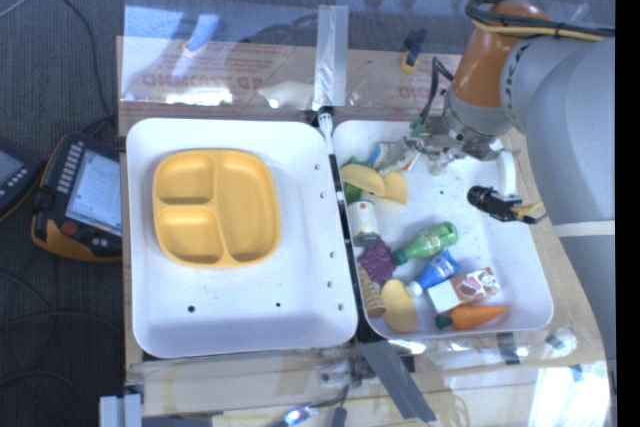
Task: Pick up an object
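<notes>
Where the arm (pixel 560 85) (grey, orange-banded) bends in from the right, its gripper (pixel 432 153) hangs low over the right bin's (pixel 520 245) far edge, grip state indeterminate. Toy items, including a green bottle (pixel 427 242), crowd that bin's left and near side; yellow tray (pixel 214 206) occupies left bin (pixel 240 315).

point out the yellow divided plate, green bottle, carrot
yellow divided plate (pixel 215 207): camera view, on the ridge between its compartments.
green bottle (pixel 428 242): camera view, mid body.
carrot (pixel 478 316): camera view, middle of the orange root.

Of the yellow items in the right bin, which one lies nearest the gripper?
The banana, at the far end beside the gripper; the lemon-like fruit lies at the near end.
</notes>
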Controlling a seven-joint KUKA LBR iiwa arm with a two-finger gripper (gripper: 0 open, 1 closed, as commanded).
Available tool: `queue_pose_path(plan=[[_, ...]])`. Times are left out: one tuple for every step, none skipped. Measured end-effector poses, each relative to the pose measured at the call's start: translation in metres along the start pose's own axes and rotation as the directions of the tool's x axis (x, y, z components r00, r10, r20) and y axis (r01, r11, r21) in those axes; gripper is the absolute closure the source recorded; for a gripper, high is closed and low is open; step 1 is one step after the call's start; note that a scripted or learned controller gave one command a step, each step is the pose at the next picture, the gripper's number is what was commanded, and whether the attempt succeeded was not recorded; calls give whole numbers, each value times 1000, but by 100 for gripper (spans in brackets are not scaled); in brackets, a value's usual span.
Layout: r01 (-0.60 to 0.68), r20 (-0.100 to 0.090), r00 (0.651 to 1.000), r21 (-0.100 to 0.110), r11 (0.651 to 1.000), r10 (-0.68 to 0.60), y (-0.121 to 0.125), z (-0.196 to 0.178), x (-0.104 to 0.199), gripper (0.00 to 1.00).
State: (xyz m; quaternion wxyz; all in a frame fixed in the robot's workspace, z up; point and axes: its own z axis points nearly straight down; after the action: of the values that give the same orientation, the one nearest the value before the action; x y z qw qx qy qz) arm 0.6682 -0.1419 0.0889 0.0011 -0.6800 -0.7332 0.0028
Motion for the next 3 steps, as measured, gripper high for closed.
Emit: queue_pose_path(plan=[[135,6,991,-12,991,-135,5,0,35,0],[135,5,991,-2,991,-135,3,-10,33,100],[-137,-3,991,-3,991,137,-58,-94,66,100]])
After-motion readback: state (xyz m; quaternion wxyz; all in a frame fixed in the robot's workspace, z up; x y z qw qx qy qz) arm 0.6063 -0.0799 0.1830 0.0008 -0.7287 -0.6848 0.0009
